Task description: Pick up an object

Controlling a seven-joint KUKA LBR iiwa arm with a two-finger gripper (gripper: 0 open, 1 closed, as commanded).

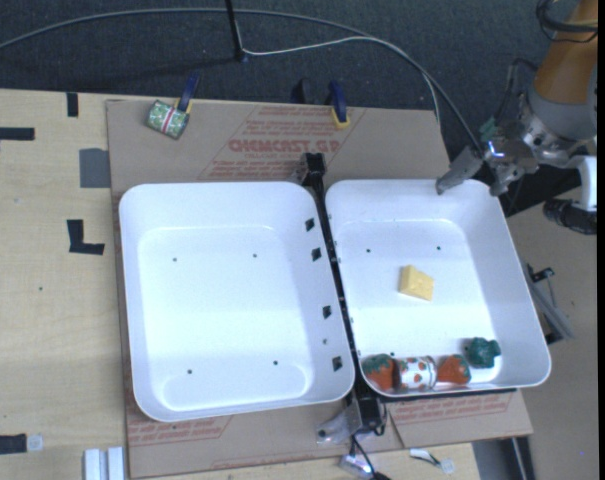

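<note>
1. Two white bins sit side by side on the worktop (42, 268): left bin (132, 268) and right bin (512, 268), touching along a black centre seam with clips.
2. The right bin is the landmark. It holds five small objects.
3. One yellow wedge (417, 283) lies alone near the middle of the right bin floor, well apart from the rest.
4. Four objects are lined up along the right bin's near wall: an orange-and-green piece (380, 370) in the near-left corner, a white-and-red spotted piece (416, 372) just beside it, an orange piece (453, 370) next, and a green piece (481, 349) at the right end, slightly further in.
5. One arm (567, 68), grey with an orange band, comes in beyond the right bin's far-right corner.
6. One tool (474, 171) hangs over the far-right rim of the right bin, well apart from the yellow wedge and from the row of four. One grey finger (457, 175) points toward the bin's far edge. Open or closed: cannot tell. Nothing visible between the fingers.
7. Outside the right bin, beyond the left bin's far-left corner: one small green-and-white item (167, 118) on the cardboard sheet (272, 143).
8. Two clamps at the cardboard's far edge, one blue (188, 90), one blue-and-yellow (337, 103).
</note>
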